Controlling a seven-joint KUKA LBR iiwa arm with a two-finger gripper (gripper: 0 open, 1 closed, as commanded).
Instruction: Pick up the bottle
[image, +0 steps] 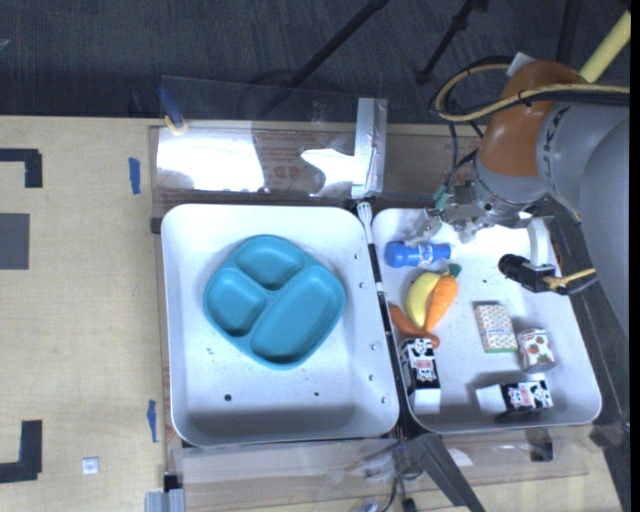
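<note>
- Pale wooden surface, matte, flat, with dark tape marks at its left side; carries two shallow white bins side by side.
- Left bin: smooth white plastic, rounded corners, glossy sheen along the far rim. Holds a turquoise divided plate, three compartments, hard moulded plastic, lying flat near the centre.
- Right bin: same white plastic, crowded with small items.
- Grey arm with orange band, entering from the right; gripper poised at the far end of the right bin, just beside and above the bottle. Finger state: cannot tell, too blurred and tangled with cables.
- Bottle: small, lying on its side in the far-left corner of the right bin, close to the dividing wall; blue cap end towards the left, paler body towards the right. Judged light, rigid plastic, round and smooth, so likely to roll or slip under a pinch. Best hold judged across the body's middle, jaws square to the long axis, clear of the tapering cap.
- Just beneath, touching or nearly so: yellow banana-like toy and orange carrot-like toy, smooth, curved.
- Small printed cartons, boxy, cardboard-looking, well apart from the bottle.
- Black-and-white cartons along the near rim.
</note>
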